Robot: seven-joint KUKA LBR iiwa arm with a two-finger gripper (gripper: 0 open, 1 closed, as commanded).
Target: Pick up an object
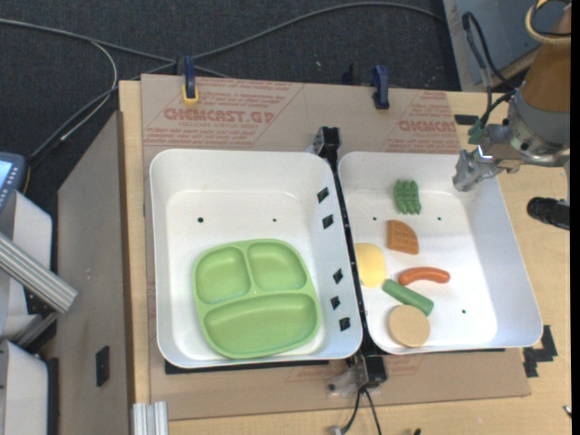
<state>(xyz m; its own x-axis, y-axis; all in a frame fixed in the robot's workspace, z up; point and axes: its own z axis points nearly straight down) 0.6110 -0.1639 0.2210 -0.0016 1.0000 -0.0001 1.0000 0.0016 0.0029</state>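
Closest to my camera, at the near rim of the right bin [507,243], sits a tan round disc [410,325], touching the end of a green pod-shaped piece [407,296]. Just beyond those lie an orange sausage [424,276], a yellow lemon-like lump [370,265] against the divider, a brown toast-like wedge [402,236] and a dark green bumpy vegetable [407,197] farthest back. All six look like small play-food pieces. The left bin [168,243] holds a green compartment plate [258,295].

My pincer [467,172] hangs at the far right edge of the right bin, near the back corner, well apart from every piece; nothing is between its fingers, but from this angle I cannot tell whether they are spread or pressed together.

My read is that these items are light, stiff plastic or foam, probably smooth and prone to squirting out of a pinch. The bumpy vegetable is nearest the pincer and stands clear of its neighbours, so I would go for it, closing across its narrow width at the middle. The disc lies flat and looks harder to grip.
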